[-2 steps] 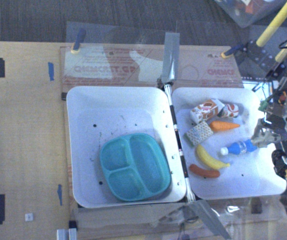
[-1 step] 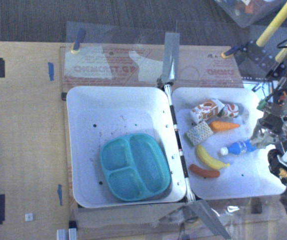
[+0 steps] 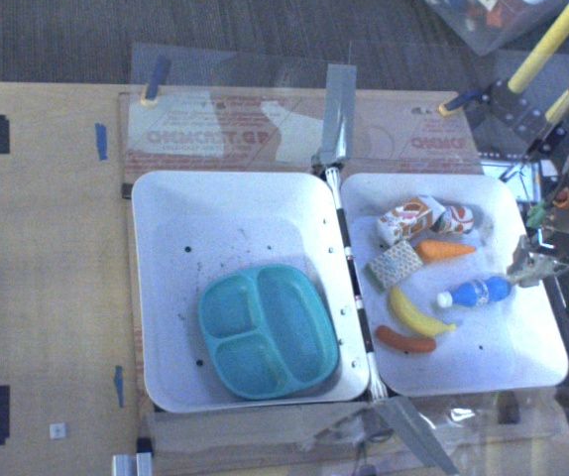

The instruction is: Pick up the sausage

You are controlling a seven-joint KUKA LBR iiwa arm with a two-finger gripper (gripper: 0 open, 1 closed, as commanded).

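**Sausage lies at the near edge of the right bin, pincer off to the side**

The sausage (image 3: 404, 339) rests flat on the floor of the right bin (image 3: 522, 360), close to that bin's near wall and just right of the divider between the two bins. Nothing grips it. A banana (image 3: 416, 314) lies just behind the sausage, its curve almost touching it. Further behind the sausage sits a grey speckled sponge-like block (image 3: 395, 263), and beyond that an orange carrot (image 3: 445, 250), a red-and-white carton (image 3: 410, 219) and a small rounded red-and-white packet (image 3: 458, 219). A blue bottle with a white cap (image 3: 474, 293) lies on its side to the right of the sausage, behind the banana's tip.

The pincer (image 3: 528, 264) hangs at the right bin's right wall, well apart from the sausage, just beyond the bottle's blue end. Whether its fingers are parted or together cannot be made out; no item is seen between them.

Left of the sausage, across the divider, the left bin (image 3: 166, 216) holds a teal three-compartment plate (image 3: 268, 330). Both bins sit on a pale wooden worktop (image 3: 47, 266).
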